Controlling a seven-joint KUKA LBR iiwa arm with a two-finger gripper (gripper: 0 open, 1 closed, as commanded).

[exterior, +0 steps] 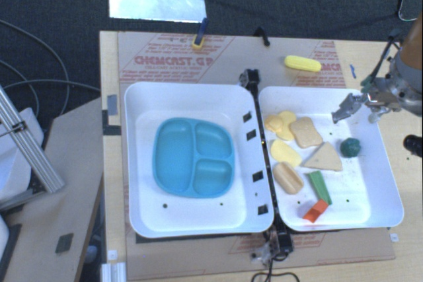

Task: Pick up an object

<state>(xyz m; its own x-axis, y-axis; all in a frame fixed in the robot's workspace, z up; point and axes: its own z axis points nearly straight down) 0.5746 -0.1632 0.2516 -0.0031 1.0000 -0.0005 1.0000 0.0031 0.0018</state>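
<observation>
The left bin [142,109] holds a blue divided tray [193,156]. Right of it, the right bin [383,208] holds toy food: yellow pieces, a bread slice [306,132], a wedge [324,158], a green ball [350,146]. Right of the ball, the gripper [362,109] hovers over the bin's far edge, fingers spread and empty.

Grey metal claw [360,109] on a grey wrist, orange band above.

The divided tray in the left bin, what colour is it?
Light blue. The divided tray shows clearly in the camera view, lying in the left white bin.
</observation>
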